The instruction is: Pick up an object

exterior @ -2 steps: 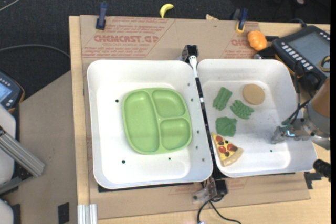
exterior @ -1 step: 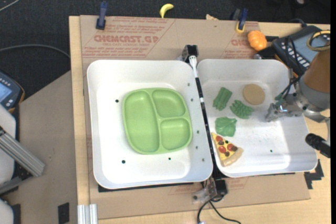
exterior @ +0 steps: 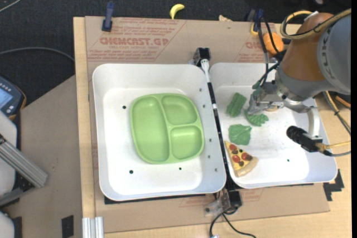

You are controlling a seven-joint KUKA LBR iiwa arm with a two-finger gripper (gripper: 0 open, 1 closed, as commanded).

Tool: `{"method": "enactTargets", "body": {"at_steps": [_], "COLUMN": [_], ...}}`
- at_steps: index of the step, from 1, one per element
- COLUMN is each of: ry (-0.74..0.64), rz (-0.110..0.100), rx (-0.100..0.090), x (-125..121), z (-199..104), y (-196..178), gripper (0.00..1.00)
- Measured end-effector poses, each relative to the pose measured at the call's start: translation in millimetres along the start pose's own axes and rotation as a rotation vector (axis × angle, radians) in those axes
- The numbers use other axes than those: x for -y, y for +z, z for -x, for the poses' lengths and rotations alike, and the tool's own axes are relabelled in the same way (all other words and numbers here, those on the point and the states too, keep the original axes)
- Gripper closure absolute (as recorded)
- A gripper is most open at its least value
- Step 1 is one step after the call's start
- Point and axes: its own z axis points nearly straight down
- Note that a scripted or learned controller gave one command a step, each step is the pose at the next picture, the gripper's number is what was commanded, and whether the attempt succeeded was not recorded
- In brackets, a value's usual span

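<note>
The end effector (exterior: 260,104) is hovering low in the right bin (exterior: 290,173), grip state impossible to tell, with a green leaf toy (exterior: 257,118) lying just beneath it, nothing visibly lifted yet.

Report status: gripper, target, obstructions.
Gripper down in right white bin, over a green leaf-shaped toy; grip unconfirmed. Green block, second leaf, pizza slice toy close by.

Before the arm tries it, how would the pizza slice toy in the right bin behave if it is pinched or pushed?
The pizza slice lies flat on the right bin, so it would probably slide, not roll. It looks thin, likely hard to pinch. It seems light.
</note>
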Motion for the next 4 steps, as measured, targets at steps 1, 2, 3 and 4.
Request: {"method": "enactTargets", "body": {"at_steps": [1,2,3,4], "ry": [0.006,0.005,0.005,0.004], "rz": [-0.002,0.000,0.002,0.004], "rx": [0.002,0.003,0.004,0.006], "x": [1.5,1.1,0.6,0.0], "z": [5.1,5.1,5.1,5.1], "y": [-7.9,-17.9,-27.9,-38.0], "gripper": [1.00,1.00,1.00,1.00]}}
